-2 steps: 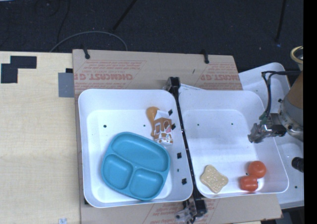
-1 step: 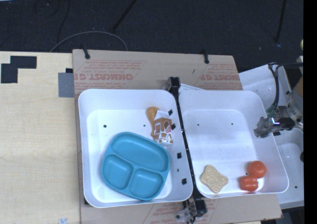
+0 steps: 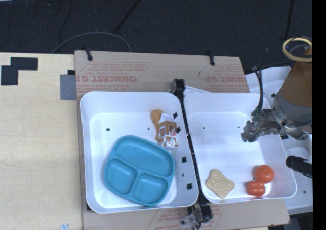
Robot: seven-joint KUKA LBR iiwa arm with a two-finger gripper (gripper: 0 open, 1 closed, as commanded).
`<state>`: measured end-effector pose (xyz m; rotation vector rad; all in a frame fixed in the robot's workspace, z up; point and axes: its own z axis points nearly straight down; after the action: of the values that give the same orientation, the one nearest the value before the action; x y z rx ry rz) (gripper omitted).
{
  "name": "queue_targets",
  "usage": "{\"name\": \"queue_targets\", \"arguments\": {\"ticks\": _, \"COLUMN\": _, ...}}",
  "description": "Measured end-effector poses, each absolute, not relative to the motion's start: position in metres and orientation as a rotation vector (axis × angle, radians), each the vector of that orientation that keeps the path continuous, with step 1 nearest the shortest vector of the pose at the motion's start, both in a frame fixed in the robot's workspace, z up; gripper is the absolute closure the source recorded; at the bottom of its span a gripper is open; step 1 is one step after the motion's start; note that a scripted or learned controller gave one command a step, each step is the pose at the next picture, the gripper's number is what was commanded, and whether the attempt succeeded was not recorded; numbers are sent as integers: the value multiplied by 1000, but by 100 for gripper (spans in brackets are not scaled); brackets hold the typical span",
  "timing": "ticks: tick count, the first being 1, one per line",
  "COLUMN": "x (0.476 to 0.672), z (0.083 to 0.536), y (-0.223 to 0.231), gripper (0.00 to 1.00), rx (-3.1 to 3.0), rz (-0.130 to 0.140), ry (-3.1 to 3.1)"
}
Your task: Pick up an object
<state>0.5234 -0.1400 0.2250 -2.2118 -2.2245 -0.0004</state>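
While hand [image 3: 250, 133] hovers in right bin [image 3: 239, 122], grip unreadable, I see smooth tomatoes [image 3: 260, 180], bumpy cracker [image 3: 220, 183]; left bin [image 3: 94, 122]: glossy blue tray [image 3: 138, 170], crinkled packet [image 3: 167, 135].

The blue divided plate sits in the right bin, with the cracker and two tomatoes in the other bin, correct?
Not quite. The camera view shows the blue divided plate in the left bin; the cracker and two tomatoes are in the right bin.
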Motion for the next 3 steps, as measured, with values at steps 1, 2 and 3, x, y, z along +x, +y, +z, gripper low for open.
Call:
{"name": "queue_targets", "arguments": {"ticks": 1, "x": 530, "z": 217, "y": -94, "gripper": 100, "rx": -2214, "rz": 1, "ry": -2222}}
{"name": "queue_targets", "arguments": {"ticks": 2, "x": 544, "z": 209, "y": -45, "gripper": 100, "rx": -2213, "rz": 2, "ry": -2223}}
{"name": "queue_targets", "arguments": {"ticks": 3, "x": 556, "z": 202, "y": 9, "gripper": 100, "rx": -2214, "rz": 2, "ry": -2224}}
